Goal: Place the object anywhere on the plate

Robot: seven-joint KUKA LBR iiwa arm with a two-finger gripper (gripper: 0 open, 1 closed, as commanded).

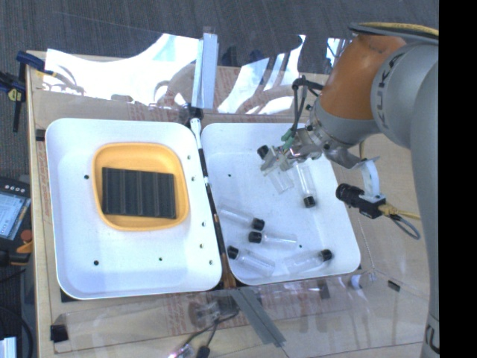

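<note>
A yellow plate (139, 158) with a dark ribbed insert (140, 192) lies in the left white bin (67, 263). My gripper (281, 159) hovers over the back of the right bin (341, 237). It is shut on a clear tube with a black cap (264, 154), which sticks out to the left of the fingers. The tube's faint shadow falls on the bin floor just below it. The plate is well to the left of the gripper, across the divider between the bins.
Several more clear, black-capped tubes lie in the right bin: one just right of the gripper (306, 186), one mid-bin (244, 218), and others along the front (274, 239). A raised rim (207, 192) separates the bins.
</note>
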